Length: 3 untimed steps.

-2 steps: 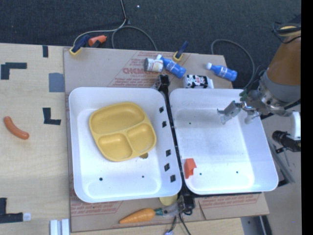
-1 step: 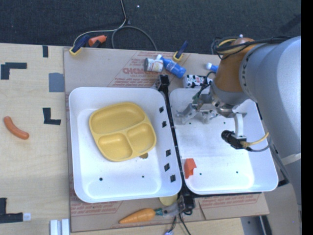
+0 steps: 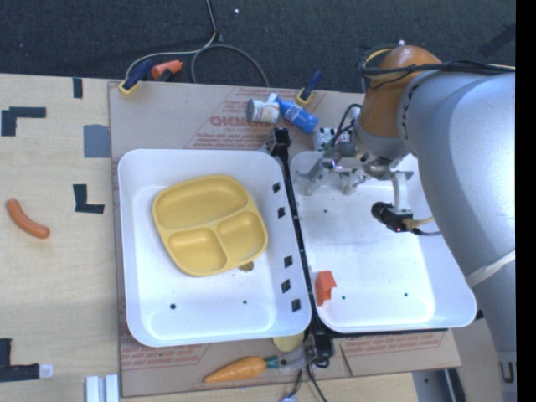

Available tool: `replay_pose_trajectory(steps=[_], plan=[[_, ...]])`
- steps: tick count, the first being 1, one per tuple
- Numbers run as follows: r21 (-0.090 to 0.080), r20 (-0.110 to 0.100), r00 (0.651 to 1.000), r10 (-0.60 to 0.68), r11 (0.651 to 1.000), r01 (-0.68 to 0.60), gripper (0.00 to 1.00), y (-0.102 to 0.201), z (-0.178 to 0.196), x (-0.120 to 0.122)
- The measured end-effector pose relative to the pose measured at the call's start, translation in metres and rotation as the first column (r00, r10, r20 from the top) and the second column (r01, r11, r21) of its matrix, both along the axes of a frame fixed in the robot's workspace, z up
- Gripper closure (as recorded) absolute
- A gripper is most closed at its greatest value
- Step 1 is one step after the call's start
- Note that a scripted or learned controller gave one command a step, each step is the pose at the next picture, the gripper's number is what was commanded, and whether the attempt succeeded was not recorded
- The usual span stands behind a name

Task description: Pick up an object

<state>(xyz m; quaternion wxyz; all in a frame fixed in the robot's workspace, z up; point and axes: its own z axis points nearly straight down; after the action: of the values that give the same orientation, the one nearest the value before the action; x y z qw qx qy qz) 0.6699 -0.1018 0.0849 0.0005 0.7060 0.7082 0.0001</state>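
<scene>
The claw (image 3: 328,172) hangs low over the upper left corner of the right bin (image 3: 377,296), right of frame centre; whether it is spread or pressed together cannot be told. A small orange block (image 3: 324,286) lies at that bin's lower left, well apart from the claw. In the left bin (image 3: 142,308) rests a yellow divided plate (image 3: 209,223). On the counter (image 3: 50,283), an orange sausage (image 3: 28,219) lies at far left and a toy carrot (image 3: 236,368) at the bottom edge.

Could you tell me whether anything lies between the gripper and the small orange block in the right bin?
Nothing visible does. The gripper is at the right bin's far end; the orange block sits at its near left edge, bare white floor between.
</scene>
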Motion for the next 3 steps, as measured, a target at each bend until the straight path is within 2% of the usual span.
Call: replay_pose_trajectory(steps=[1, 2, 3], plan=[[-0.002, 0.001, 1.0, 0.001, 1.0, -0.001, 1.0, 0.0, 0.011, -0.001], [0.003, 0.002, 1.0, 0.0, 1.0, 0.0, 1.0, 0.043, 0.105, -0.078], [0.001, -0.002, 1.0, -0.002, 1.0, 0.002, 0.0, 0.041, 0.099, -0.077]])
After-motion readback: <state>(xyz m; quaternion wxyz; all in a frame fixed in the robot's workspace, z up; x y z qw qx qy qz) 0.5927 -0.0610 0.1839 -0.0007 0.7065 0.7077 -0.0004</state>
